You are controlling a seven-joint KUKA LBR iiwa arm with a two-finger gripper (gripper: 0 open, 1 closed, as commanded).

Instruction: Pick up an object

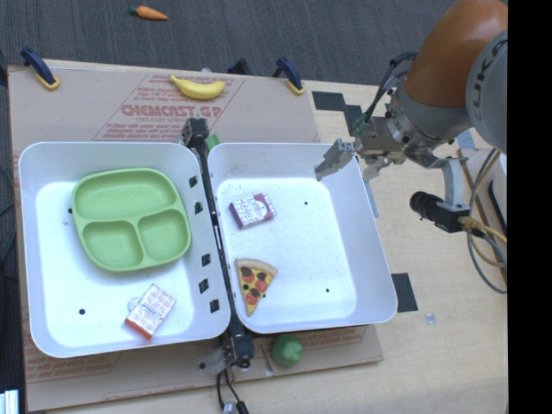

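Camera view: arm (pixel 453 54) reaches in from the right, above the far right corner of the right bin (pixel 366 266). Step in hand, judged: approach, no grasp made; nothing sits at the end effector (pixel 345 158). Finger state: cannot tell, too small and blurred.

Left bin (pixel 34 231) holds a green tray (pixel 129 218) and, near it, a red-and-white packet (pixel 150 310). Right bin holds a red box (pixel 252 210) at far left and a pizza slice (pixel 253 284) at near left. Both candidates lie well apart from the end effector, to its left and nearer the camera; the box is closer.

Next move, judged: travel left over the box, align, then descend.

Outside the bins: banana (pixel 198 85), green ball (pixel 287 349), carrot (pixel 150 12) on the floor.
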